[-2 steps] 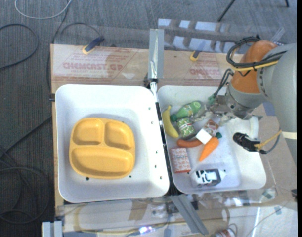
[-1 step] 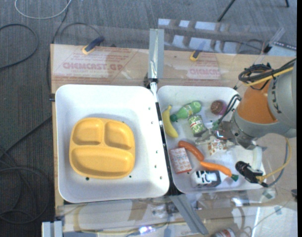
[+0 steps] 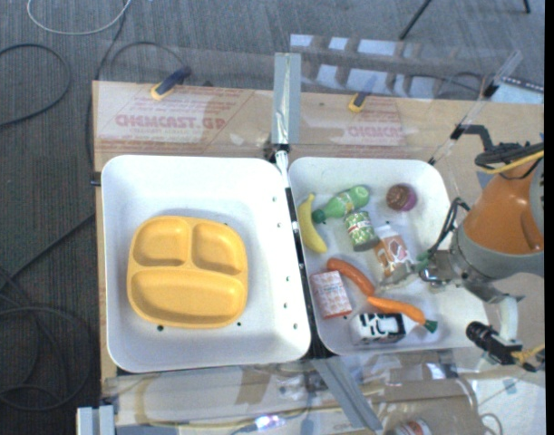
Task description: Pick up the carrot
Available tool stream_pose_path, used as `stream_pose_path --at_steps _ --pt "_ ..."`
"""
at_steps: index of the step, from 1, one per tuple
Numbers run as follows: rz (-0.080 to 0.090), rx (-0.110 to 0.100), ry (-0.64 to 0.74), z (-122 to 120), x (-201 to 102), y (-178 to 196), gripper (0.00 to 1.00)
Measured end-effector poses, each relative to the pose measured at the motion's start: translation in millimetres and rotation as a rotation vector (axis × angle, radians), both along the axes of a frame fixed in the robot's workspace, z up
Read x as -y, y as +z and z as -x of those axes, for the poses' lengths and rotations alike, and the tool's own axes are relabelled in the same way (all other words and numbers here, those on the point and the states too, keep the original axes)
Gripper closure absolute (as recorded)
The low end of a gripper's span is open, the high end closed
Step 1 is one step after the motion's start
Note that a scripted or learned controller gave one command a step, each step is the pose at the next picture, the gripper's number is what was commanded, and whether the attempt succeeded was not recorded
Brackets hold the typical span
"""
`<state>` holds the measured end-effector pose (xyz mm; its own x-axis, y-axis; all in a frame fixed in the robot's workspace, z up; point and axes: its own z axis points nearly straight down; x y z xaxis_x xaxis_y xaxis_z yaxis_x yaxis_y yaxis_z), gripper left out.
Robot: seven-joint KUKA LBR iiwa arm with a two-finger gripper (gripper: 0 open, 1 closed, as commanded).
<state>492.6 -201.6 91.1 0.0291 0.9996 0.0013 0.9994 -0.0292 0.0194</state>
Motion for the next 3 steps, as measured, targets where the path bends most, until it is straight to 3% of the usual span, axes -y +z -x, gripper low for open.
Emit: stream_pose_path --at_steps 1,2,3 --pt "-0.002 -0.024 -0.028 9 -17 50 0.00" --pt "0.007 -0.013 0.167 -40 -28 -2 0.00" --pt "0.014 -0.003 0.419 3 -9 -1 0.00"
